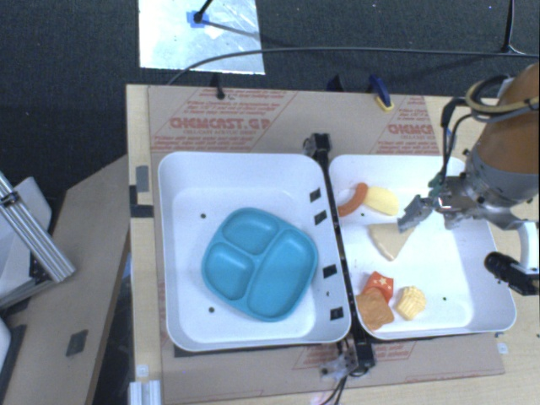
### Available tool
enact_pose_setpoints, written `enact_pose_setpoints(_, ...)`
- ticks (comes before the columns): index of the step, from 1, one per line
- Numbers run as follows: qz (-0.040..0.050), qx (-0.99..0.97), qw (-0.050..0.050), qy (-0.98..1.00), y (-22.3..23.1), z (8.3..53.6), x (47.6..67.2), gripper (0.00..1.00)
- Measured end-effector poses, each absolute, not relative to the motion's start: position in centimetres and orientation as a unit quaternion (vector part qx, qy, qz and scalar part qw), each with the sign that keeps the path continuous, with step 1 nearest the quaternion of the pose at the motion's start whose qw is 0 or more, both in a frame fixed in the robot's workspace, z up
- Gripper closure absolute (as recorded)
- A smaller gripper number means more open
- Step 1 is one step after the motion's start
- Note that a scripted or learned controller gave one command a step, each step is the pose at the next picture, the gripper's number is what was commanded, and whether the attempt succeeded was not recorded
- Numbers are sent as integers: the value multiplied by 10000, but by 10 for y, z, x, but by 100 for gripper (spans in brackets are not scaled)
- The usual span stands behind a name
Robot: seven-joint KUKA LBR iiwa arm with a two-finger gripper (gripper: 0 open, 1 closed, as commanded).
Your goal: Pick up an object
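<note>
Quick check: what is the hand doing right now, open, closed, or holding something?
Hand: over the right bin, just above the pale wedge; open or closed cannot be told, and nothing is seen held.

Gripper (416, 213) low, angled leftward

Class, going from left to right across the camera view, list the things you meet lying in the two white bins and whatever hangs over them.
Blue divided plate → orange sausage-shaped piece → yellow lump → pale wedge → pincer. The red, orange and ridged yellow pieces near the front overlap these in order, so they are left out.
</note>
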State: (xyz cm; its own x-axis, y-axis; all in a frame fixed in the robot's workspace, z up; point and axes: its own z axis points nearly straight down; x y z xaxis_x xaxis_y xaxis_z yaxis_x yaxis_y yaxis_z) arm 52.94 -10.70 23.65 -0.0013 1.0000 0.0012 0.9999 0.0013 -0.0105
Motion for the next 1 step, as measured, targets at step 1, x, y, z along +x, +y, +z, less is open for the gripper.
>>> enact_pose_setpoints(1, -3, -7058, -7, -7084, -107, 242, 532, 0)
